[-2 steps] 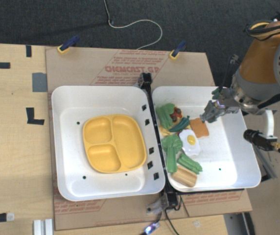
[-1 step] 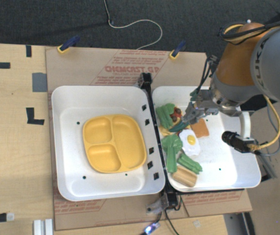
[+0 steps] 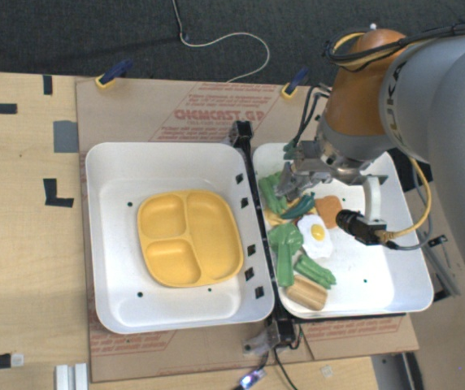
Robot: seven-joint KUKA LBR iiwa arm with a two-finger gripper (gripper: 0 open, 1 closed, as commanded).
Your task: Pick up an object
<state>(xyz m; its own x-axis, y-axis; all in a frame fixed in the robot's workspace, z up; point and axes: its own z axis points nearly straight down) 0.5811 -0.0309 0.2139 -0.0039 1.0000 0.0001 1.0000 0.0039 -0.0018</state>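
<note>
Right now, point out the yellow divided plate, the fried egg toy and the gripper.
yellow divided plate (image 3: 190, 238), camera view, centre ridge.
fried egg toy (image 3: 317, 236), camera view, yolk.
gripper (image 3: 296, 187), camera view, between its fingertips.

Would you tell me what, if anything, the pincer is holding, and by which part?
It cannot be told: the pincer is low over the green plastic toy vegetables, its grip hidden.
</note>
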